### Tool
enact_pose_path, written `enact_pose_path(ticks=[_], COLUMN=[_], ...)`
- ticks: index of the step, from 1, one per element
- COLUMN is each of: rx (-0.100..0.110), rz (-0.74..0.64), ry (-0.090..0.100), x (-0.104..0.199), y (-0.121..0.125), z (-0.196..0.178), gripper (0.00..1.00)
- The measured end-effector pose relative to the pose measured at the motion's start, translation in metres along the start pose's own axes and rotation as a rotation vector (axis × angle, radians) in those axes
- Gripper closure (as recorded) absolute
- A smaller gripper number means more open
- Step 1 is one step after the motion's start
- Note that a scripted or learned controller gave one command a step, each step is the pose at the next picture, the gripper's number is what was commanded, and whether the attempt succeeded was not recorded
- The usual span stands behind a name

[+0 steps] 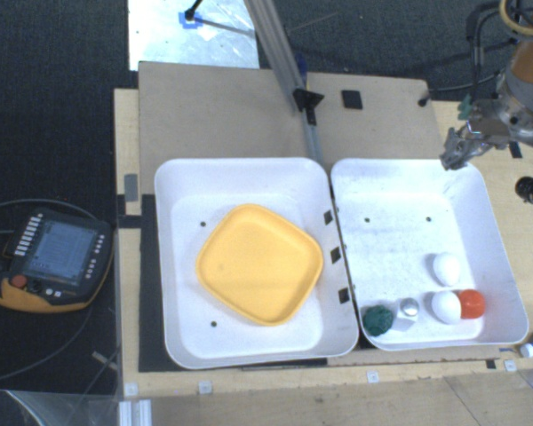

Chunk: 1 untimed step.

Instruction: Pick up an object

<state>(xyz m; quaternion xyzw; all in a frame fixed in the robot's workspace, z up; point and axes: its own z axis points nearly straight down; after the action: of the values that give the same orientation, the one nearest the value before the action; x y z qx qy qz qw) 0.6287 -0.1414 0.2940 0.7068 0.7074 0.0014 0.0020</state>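
On my screen the pincer (pixel 454 153) hangs over the far right corner of the right bin (pixel 409 224), and I cannot tell how it stands, because it is small and dark there. Nothing is held in it as far as I can see. The right bin is a shallow white tray of smooth plastic with rounded corners. Its things lie together at the near edge: a fuzzy dark green ball (pixel 378 319), a small shiny grey piece (pixel 409 308), two smooth white egg shapes (pixel 446 268), one behind the other, and a round orange-red ball (pixel 472 303) touching the nearer egg. They are well apart from the pincer. In the left bin (pixel 182 264) lies a yellow plate (pixel 259 263), square with soft corners, matte. On the bench (pixel 222 105) lies flat brown cardboard.
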Motion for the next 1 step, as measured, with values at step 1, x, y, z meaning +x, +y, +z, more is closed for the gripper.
enact_pose_path(ticks=[1], rx=[0.004], rz=[-0.004], ry=[0.001], x=[0.0571], y=[-0.0196], z=[0.0023], gripper=[1.0])
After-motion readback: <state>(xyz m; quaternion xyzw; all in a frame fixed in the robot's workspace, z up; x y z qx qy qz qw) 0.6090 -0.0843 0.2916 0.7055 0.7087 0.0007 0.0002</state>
